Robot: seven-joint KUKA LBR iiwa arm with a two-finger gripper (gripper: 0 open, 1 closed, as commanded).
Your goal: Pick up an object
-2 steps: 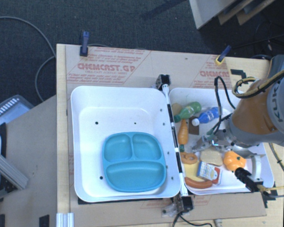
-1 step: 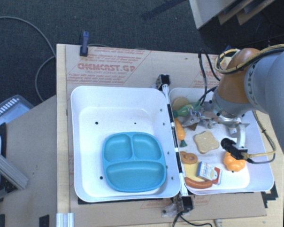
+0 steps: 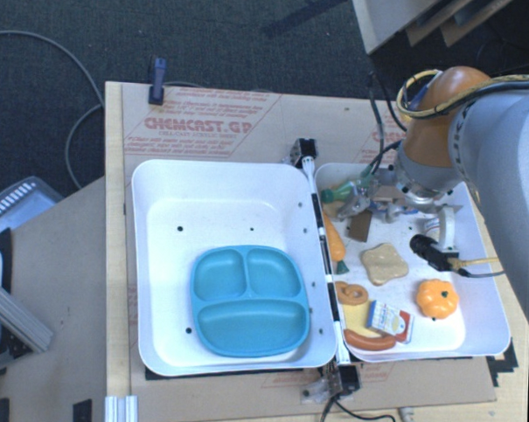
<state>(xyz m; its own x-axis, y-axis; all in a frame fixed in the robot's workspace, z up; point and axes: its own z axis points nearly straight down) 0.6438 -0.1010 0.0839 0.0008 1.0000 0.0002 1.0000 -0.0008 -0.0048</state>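
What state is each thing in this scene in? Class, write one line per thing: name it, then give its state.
Blue three-compartment plastic plate: flat in the left white bin, nothing on it.
Orange toy pumpkin: upright in the right white bin.
Beige cookie-shaped piece: lying flat.
Small blue and white carton: lying on its side.
Toy hot dog: lying flat.
Orange carrot: lying along the bin wall.
Gripper: low over the right bin.

Red print "CHEMCAST GP" on the bench board [image 3: 198, 124].
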